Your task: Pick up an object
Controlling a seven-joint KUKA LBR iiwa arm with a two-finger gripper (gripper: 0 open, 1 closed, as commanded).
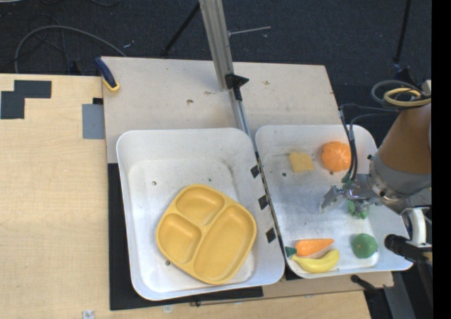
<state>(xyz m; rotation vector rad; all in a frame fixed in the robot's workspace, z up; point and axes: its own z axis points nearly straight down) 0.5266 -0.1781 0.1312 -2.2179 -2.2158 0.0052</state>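
On the bench (pixel 296 85) stand two white bins: the left bin (pixel 141 163) carries a yellow divided tray (pixel 206 233), and the right bin (pixel 278 148) carries the small things, with the grey arm (pixel 405 163) reaching over its right side. The fingers (pixel 345 196) hang low in the middle of that bin, spread apart and with nothing between them. An orange (pixel 336 156) lies just above them and a yellow block (pixel 301 163) to the upper left, while the carrot (pixel 313 246), the banana (pixel 317 262) and the green ball (pixel 363 245) lie toward the near edge, so I judge the orange the closest thing to take.
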